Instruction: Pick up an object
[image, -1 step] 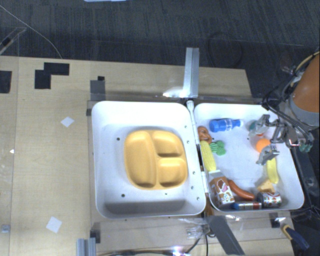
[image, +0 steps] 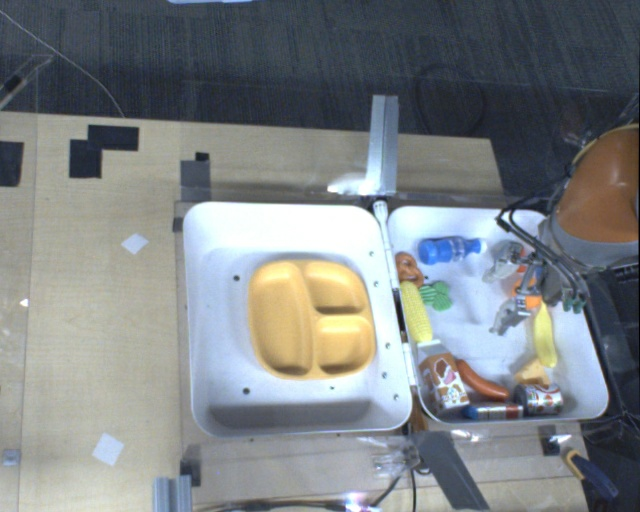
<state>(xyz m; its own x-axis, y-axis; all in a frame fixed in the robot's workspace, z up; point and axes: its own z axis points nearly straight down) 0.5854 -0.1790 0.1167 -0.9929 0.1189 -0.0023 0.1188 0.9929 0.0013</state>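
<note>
The right bin (image: 470, 222) holds several small things: a blue bottle (image: 450, 249) at the back, a yellow corn cob (image: 415, 312) along the left wall, a green toy (image: 435, 295) beside it, and a banana (image: 544, 340) at the right. My gripper (image: 502, 293) hangs over the right half of this bin, between the bottle and the banana. Its two fingers (image: 497, 266) stand apart, open, with bare bin floor between them. The arm's orange band (image: 600, 195) is above it at the right.
The left bin (image: 215, 300) holds a yellow divided tray (image: 308, 317). At the right bin's front lie a brown can (image: 447, 385), a sausage (image: 480, 380), a second can (image: 543, 400) and a small dark tube (image: 495, 410). A metal post (image: 384, 145) stands behind the bins.
</note>
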